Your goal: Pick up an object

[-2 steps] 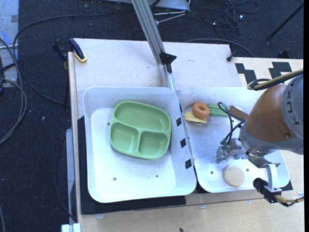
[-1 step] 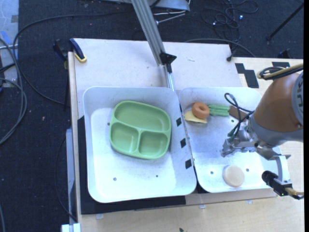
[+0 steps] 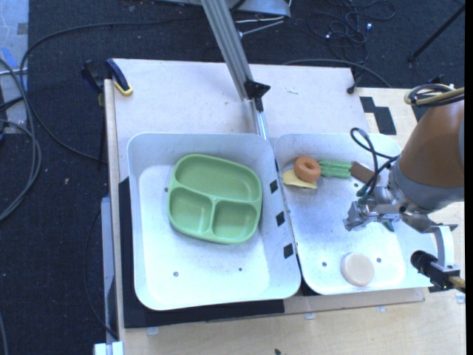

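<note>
Hovering low over the right bin (image 3: 325, 276), the hand (image 3: 358, 217) held nothing visible; finger spread couldn't be told. Doughnut (image 3: 307, 169) sat near the bin's far-left corner, cream disc (image 3: 358, 269) by the near edge. Green divided plate (image 3: 216, 197) occupied the left bin (image 3: 155, 272).

- Arm (image 3: 436, 150) — a bulky rounded shell, orange-brown above and grey below.
- Black cable (image 3: 367, 148) looping off the wrist.
- Gripper (image 3: 358, 217) — small, metallic grey, with dark fittings behind it.
</note>
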`<state>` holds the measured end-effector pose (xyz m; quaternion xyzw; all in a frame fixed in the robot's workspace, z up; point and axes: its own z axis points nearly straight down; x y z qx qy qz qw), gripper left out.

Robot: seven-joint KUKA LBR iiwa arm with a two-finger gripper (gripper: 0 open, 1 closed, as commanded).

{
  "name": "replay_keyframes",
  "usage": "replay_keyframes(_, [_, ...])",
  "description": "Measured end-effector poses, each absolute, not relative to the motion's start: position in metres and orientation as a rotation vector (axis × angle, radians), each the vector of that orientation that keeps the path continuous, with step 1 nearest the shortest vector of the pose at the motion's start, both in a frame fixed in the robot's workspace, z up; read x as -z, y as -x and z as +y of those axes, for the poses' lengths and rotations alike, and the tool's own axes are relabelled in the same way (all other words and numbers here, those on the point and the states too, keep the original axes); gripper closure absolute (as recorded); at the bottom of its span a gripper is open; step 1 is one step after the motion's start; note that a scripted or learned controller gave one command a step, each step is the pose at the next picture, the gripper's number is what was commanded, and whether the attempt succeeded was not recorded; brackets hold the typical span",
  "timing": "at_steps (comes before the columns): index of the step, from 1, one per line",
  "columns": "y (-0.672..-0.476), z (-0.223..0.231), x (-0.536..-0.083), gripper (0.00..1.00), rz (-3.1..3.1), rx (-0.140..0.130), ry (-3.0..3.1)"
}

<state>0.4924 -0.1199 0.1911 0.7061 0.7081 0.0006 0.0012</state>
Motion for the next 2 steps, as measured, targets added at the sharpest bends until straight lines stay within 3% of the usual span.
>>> replay_keyframes(1, [-0.493,-0.122,-0.254,1.0,2.221,-0.005,-2.213])
replay_keyframes(2, [-0.492,-0.079,-0.248,1.0,2.226,0.001,-2.217])
